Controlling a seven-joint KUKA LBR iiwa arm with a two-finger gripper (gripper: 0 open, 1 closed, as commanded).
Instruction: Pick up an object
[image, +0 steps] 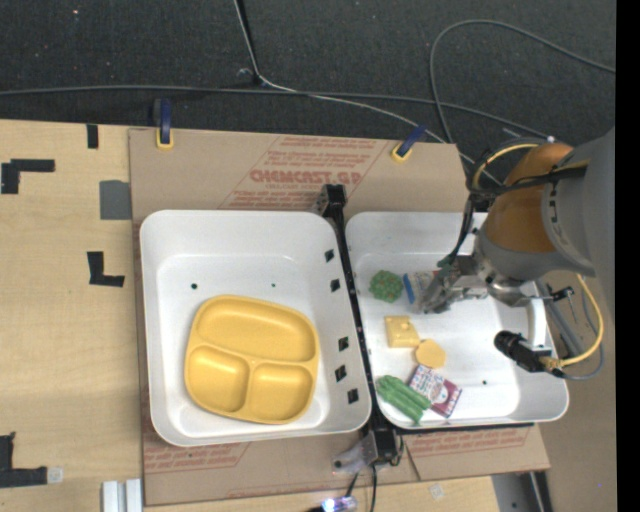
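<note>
- Wooden tabletop (60, 330) below us, with a sheet of printed cardboard (300, 170) clipped on top and 2 shallow white bins sitting side by side on it.
- Over to the left bin (165, 245): 1 item in there, a yellow divided tray (252, 358) with 3 compartments, lying flat toward the near half.
- Now the right bin (500, 400), and it's busier: 5 small pieces scattered about.
- We've got a green leafy lump (386, 285) up toward the divider, and a small blue piece (408, 289) just beside it on the right.
- Near the middle, a yellow block (401, 331), and touching its lower right corner a round yellow disc (431, 354).
- Down at the near edge, a green pod-like object (402, 397) lies tilted, with a small pink and white packet (434, 390) right against it.
- The grey arm with its orange band (520, 215) reaches in from the right over that bin.
- Its end effector (438, 292) sits low at the bin floor, just right of the blue piece and the green lump, above the yellow block.
- How wide it's set, I cannot tell; the metal parts blur together, and nothing is visibly gripped.
</note>
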